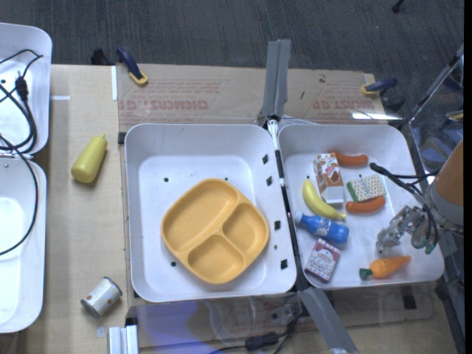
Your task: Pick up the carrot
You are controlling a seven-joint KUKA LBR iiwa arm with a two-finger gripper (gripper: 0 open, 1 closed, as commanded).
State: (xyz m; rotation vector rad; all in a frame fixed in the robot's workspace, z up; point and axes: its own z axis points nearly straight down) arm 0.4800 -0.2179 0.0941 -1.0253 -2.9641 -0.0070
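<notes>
Carrot (389,266) lies flat near the front right corner of the right bin (417,274), orange body pointing right, green stub at its left end. Gripper (398,231) sits just above and beyond it, over the right side of the same bin; metal fingers (389,234) angle down-left but can't tell from this view whether they're spread or pressed together, and nothing is visibly pinched between them. Carrot looks apart from the fingertips, resting on the bin floor. Other stuff in the right bin: banana (318,201) mid-left, blue bottle (324,228) just in front of it, small red carton (322,261) at the front, milk carton (329,178) toward the back, two sausages (351,159) (366,206), a green-white cracker pack (366,188) between them. Black cable (394,178) crosses the bin's right side. Left bin (147,198) holds a yellow divided plate (214,231). On the bench to the left: mustard bottle (89,159) and a tin can (100,296) on its side.
</notes>
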